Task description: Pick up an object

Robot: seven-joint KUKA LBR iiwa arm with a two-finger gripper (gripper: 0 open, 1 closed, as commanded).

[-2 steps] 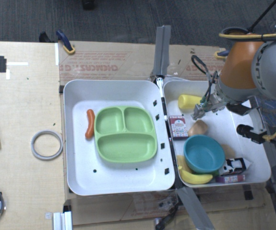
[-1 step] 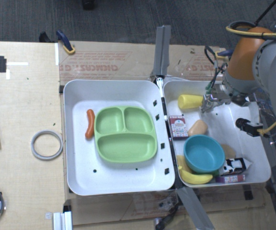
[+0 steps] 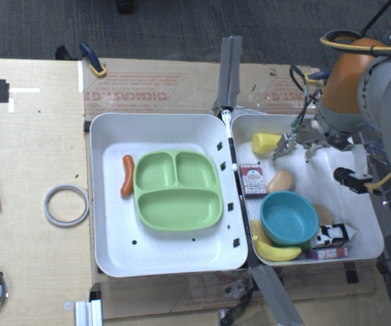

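The bench (image 3: 32, 134) has a pale wooden top on the left, and a sheet of brown cardboard (image 3: 151, 87) with red printing (the letters read mirrored) lies across its middle. Two shallow white bins sit side by side: the left bin (image 3: 107, 202) and the right bin (image 3: 365, 243), touching along their inner edges. A roll of tape (image 3: 66, 204) lies flat just beside the left bin. A blue-handled clamp (image 3: 93, 60) sits near the far edge.
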